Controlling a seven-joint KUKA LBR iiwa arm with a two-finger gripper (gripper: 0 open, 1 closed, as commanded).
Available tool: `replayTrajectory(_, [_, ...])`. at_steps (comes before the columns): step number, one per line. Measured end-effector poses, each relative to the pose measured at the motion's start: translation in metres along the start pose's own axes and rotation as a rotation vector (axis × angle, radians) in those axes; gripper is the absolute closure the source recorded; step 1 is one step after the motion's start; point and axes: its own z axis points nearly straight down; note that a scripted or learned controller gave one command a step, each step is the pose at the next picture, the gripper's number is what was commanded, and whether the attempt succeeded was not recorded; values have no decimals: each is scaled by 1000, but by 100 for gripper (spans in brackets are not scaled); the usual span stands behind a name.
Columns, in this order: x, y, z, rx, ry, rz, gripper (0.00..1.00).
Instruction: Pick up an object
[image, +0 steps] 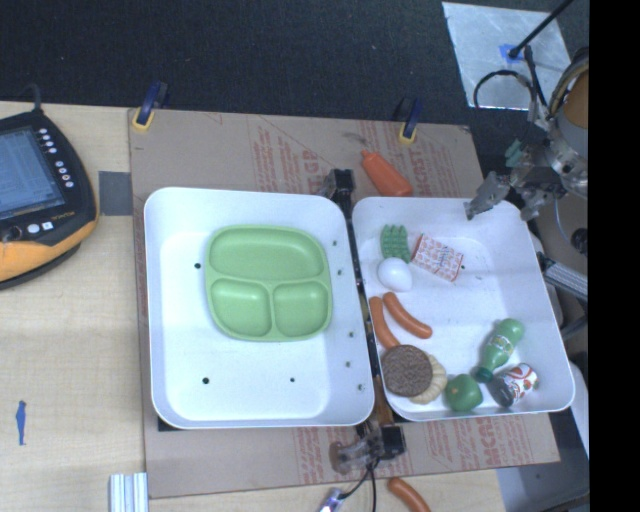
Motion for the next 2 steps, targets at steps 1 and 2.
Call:
replayTrajectory(1, [21, 16, 107, 4, 0, -2, 0])
replayTrajectory(2, [-31, 17, 61, -2, 0, 2, 0])
